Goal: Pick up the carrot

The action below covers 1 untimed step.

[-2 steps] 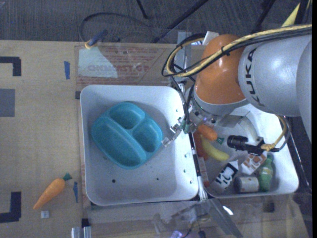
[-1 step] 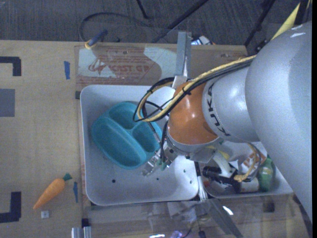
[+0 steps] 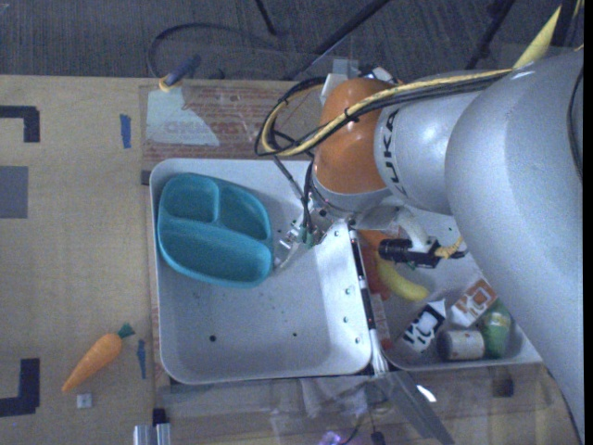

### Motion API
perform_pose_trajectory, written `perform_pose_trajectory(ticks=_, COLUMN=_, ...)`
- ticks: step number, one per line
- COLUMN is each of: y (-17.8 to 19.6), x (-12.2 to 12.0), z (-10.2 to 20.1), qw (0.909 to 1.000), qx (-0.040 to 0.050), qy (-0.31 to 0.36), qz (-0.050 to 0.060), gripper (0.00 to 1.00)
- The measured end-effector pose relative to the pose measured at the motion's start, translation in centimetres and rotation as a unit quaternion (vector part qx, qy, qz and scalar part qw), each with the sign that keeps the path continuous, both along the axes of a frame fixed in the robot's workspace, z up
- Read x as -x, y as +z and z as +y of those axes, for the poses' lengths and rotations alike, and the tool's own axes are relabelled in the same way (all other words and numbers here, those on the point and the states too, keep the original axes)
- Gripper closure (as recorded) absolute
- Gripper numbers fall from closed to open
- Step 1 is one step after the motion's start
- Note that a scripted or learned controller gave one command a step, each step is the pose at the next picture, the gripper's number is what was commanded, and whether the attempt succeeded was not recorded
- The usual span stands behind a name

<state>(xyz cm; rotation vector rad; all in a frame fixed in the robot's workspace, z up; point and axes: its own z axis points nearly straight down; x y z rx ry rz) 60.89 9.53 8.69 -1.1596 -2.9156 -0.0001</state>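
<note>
Glossy teal plastic plate (image 3: 213,230), smooth white plastic bin (image 3: 246,341), matt wooden bench (image 3: 74,248)

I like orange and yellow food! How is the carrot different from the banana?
The carrot is orange with a green top; the banana is yellow. The carrot lies on the wooden bench, outside the bins; the banana lies in the right bin among other items. The carrot shows whole; the banana is partly hidden by the arm. Both are long.
</note>
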Motion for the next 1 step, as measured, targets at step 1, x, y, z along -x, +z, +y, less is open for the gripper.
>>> perform_pose_trajectory(ticks=1, y=6.66, x=-2.65, z=-7.02, qw=1.0000, qx=0.0005, qy=-0.007, qz=-0.003, gripper=0.00)
